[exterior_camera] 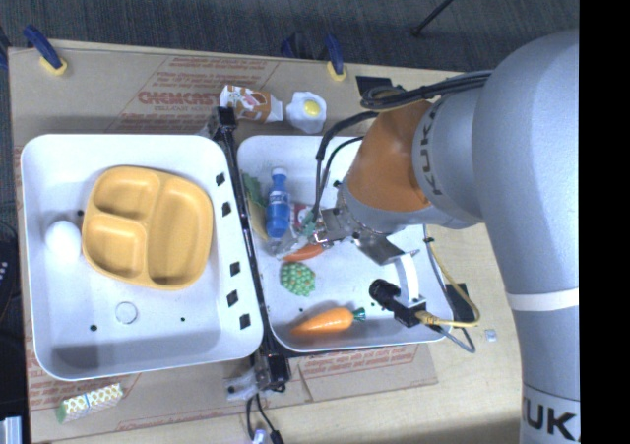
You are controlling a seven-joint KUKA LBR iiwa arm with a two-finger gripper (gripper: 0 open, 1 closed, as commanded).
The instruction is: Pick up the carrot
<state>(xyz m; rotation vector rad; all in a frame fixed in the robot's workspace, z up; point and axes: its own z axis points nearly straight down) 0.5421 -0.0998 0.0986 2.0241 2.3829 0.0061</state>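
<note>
You'll find the large orange carrot with a green stem end [325, 321] lying along the near edge of the right white bin [258, 158], just below a round green speckled piece [297, 279]. The gripper [317, 231] sits above them, near a blue plastic bottle [279, 203] and a smaller orange carrot-like piece [304, 253]. You cannot tell how its jaws stand. A yellow sectioned plate [148, 226] lies in the left white bin [128, 353].

One fixed camera looks down at a slant on both bins [39, 235], moderately near.
</note>
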